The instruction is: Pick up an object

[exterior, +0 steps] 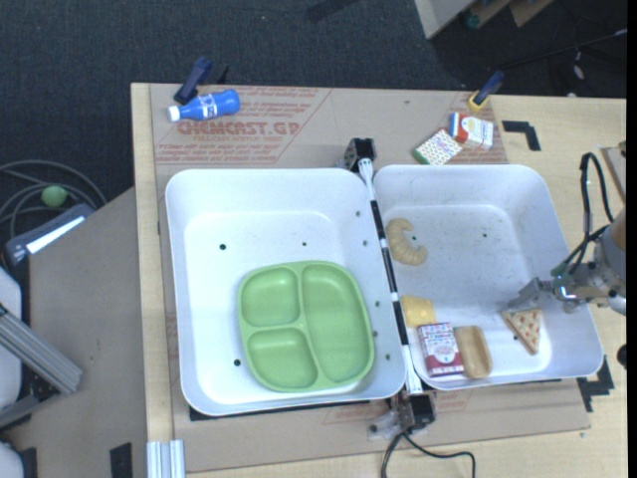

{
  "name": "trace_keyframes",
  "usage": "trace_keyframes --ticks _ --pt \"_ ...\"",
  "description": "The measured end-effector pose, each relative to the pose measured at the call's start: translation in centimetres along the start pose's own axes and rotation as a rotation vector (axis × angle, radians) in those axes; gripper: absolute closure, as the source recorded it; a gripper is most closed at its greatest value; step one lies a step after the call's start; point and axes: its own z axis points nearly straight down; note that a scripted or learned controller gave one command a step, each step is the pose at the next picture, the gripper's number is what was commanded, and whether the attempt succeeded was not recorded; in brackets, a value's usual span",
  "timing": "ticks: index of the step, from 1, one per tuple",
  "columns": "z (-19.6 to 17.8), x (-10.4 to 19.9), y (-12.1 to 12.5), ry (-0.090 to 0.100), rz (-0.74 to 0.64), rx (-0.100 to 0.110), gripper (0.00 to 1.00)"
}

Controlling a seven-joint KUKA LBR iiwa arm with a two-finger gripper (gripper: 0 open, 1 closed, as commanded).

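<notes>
Dark carpet surrounds a light wooden bench [249, 127] with faint red lettering printed across its top. Two shallow white bins sit side by side on it. The left bin [199, 227] holds a green divided plate [304, 325] with three compartments, lying near the front. The right bin [518, 207] holds several small things: a tan croissant-shaped piece [406, 241] close to the divider between the bins, a yellow block [417, 311] further forward along the same side, a red and white packet [439, 351] just in front of that block, a tan bread-like piece [474, 352] touching the packet's right side, and a toy pizza slice [525, 328] near the right wall.

At the right edge, the gripper [545, 292] reaches low into the right bin, its tip just beside and slightly behind the pizza slice. Nothing shows between its fingers, and whether they are spread or pressed together cannot be told at this size.

Behind the bins, on the bare bench, lie a blue and white bottle [205, 107] at the left and a small cluster of colourful packets [454, 139] at the right. Cables and a green ball [54, 196] lie on the floor to the left.
</notes>
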Motion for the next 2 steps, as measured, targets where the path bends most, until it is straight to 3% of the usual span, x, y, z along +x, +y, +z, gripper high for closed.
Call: trace_keyframes --ticks 1,2 --pt "4.6 1.2 2.0 0.003 -0.002 0.001 0.00" --pt "3.6 1.1 2.0 0.001 -0.001 -0.001 1.00"
